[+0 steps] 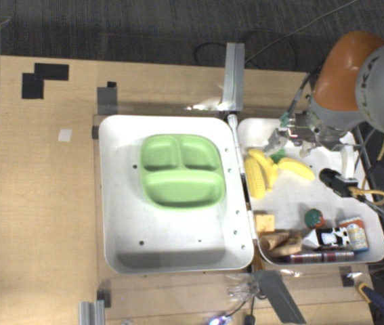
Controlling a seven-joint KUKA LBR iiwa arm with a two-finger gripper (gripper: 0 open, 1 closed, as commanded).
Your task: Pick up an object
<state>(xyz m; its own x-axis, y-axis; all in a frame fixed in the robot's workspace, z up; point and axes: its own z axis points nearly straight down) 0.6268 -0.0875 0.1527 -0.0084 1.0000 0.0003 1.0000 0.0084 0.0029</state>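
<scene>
Lying in the right bin's [374, 246] far half, the yellow banana [293, 168] runs its long axis roughly along the far edge, curved, smooth and bright, one end toward the corn cob [255, 177] by the bin's left wall. Just beyond it hangs the gripper [288, 135]; how far open it stands I cannot tell.

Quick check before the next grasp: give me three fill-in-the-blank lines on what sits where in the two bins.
1. The green divided plate lies in the ____ bin.
2. The bananas lie in the ____ bin.
3. The corn cob lies against that bin's ____ wall.
4. The hand hangs over the ____ bin.

Missing words: left; right; left; right
</scene>
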